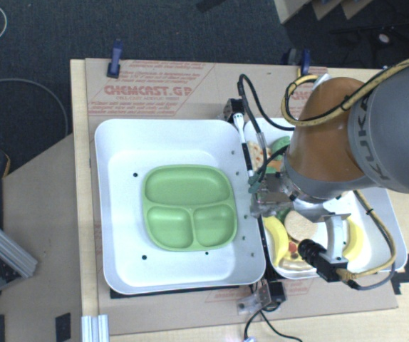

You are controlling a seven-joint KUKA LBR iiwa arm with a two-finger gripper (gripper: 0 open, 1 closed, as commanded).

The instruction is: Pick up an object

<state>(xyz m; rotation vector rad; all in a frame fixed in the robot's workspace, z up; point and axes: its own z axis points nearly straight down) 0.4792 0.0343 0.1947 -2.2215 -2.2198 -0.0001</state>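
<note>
Presently gripper (317, 223) sits over right white bin (397, 237), yellow plastic bananas (278, 239) beside it; grip state unclear, prob. hidden. Rec. centring before closing.

1. A shallow white plastic bin (112, 212) sat at the left centre of the frame, holding a light green three-compartment plastic tray (189, 206).
2. The grey arm with its orange band (333, 137) reached in from the right and covered most of the second white bin (397, 237).
3. Two yellow bananas (279, 239) and (355, 239) lay in that right bin, below the arm.
4. Both bins rested on a brown cardboard sheet with red print (147, 87).
</note>
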